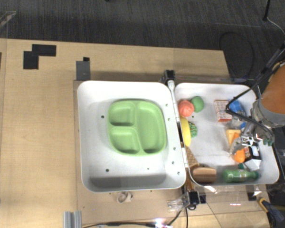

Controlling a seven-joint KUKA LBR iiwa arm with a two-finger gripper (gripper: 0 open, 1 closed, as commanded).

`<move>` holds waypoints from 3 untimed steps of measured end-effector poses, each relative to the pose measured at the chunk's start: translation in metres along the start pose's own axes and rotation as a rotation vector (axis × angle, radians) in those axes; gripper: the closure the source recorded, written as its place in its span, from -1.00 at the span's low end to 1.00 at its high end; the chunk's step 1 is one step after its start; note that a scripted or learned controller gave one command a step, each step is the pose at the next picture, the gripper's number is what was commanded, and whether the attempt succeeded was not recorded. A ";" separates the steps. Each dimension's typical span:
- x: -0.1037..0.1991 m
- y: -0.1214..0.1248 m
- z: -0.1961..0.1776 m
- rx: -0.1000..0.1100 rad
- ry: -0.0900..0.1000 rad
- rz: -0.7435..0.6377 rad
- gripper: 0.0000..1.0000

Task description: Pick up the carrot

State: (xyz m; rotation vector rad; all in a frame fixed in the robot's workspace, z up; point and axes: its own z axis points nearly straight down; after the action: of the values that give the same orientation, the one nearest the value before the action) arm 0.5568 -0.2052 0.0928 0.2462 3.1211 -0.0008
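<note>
Two white bins sit side by side on the wooden surface [33, 141]. The left bin [92, 127] holds a green divided plate [135, 127], with bare white floor all around it. The right bin [213, 91] is crowded: a red ball [185, 108] and a green ball [197, 103] near its left wall, a yellow banana [185, 132] along that wall, a brown block [204, 175] and a green bottle [238, 175] along the front edge, and a blue piece [236, 107] toward the back. The carrot [239, 155] lies at the right side of this bin, just beside the gripper [249, 139], which hangs over the cluttered right edge. Whether the fingers are wide or closed cannot be told. Open floor remains in the bin's middle.
</note>
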 end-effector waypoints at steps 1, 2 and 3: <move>-0.005 0.002 -0.014 0.001 -0.014 -0.007 1.00; -0.005 0.002 -0.014 0.001 -0.014 -0.008 -1.00; 0.008 0.016 0.003 0.001 -0.004 0.378 -1.00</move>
State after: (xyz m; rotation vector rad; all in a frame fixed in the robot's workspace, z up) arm 0.5514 -0.1880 0.0894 0.8273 3.0153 0.0007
